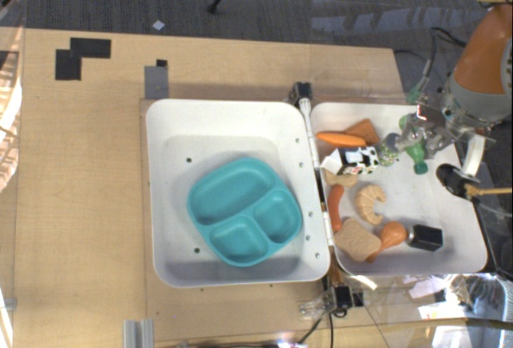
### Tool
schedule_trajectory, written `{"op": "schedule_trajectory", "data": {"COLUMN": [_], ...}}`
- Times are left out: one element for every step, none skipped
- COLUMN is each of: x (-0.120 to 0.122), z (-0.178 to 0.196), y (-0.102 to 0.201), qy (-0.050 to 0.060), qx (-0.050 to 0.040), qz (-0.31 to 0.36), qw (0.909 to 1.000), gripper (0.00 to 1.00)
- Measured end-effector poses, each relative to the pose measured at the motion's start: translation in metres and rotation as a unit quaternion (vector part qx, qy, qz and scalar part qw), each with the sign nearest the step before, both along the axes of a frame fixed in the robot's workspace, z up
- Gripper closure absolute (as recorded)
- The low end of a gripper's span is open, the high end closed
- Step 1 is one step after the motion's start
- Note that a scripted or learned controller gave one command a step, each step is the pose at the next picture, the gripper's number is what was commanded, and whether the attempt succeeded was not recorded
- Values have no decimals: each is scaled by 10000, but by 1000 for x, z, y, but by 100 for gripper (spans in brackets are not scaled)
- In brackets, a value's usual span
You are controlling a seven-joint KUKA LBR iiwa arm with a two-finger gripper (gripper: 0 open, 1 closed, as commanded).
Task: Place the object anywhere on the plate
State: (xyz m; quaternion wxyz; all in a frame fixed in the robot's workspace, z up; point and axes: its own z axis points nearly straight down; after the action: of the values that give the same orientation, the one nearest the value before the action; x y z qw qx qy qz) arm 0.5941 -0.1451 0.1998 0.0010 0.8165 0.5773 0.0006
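Camera view: end effector (422, 138) over the right bin's (473, 254) far right corner, a green item (418, 154) at its fingers; cannot tell if gripped or how far open. Just left lie carrot (341, 139), cow toy (358, 161), croissant (371, 202), sausage (335, 207), bread (357, 240). Teal plate (243, 212) sits in left bin (172, 178), well apart.

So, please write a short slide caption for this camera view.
Grey KUKA arm's gripper above right white bin of toy food; teal three-compartment plate in left white bin.

Grey arm (481, 66) reaches from right, pincer (413, 138) tilted leftward.
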Motion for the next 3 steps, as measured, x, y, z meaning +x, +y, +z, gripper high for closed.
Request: {"op": "schedule_trajectory", "data": {"x": [7,49,18], "z": [76,49,36], "y": [62,129,203], "qy": [-38,-16,1], "qx": [-2,2,18], "qz": [946,1822,2354], "qw": [9955,9833,9719], "gripper": [100,100,100]}}
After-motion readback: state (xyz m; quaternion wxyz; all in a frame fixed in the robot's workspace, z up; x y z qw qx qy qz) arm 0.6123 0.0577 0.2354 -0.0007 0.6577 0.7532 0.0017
